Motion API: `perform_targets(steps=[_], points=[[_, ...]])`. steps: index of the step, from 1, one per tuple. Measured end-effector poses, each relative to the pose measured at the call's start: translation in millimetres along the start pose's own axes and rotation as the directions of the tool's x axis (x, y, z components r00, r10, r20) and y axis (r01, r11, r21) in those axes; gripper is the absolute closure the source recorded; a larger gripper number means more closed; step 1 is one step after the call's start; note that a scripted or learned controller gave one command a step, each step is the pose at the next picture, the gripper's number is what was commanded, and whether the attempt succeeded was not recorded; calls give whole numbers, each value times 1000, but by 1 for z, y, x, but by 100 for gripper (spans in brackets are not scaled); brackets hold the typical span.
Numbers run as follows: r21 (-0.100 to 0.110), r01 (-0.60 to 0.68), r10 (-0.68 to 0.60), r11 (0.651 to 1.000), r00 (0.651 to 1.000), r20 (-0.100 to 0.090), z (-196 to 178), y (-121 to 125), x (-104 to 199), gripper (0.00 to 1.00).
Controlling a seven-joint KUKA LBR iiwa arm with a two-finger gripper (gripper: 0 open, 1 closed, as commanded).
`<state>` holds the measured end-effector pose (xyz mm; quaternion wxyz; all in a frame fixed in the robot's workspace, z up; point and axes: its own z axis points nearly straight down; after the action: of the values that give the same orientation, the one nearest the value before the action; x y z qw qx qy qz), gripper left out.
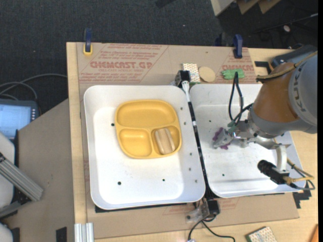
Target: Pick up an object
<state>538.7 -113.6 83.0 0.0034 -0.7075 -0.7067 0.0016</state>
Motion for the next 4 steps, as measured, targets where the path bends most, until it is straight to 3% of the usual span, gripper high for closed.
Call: perform_targets(steps=[1, 2, 3, 4], points=[[-8, -2, 2, 1000, 1000, 3, -12, 2, -1, 100], [-7, -1, 1, 1000, 1000, 3, -12, 2, -1, 0], [-6, 5, -5, 1000, 1000, -2, -4, 48, -97, 0], [-16, 14, -14, 1000, 1000, 0, -3, 122, 23, 0]])
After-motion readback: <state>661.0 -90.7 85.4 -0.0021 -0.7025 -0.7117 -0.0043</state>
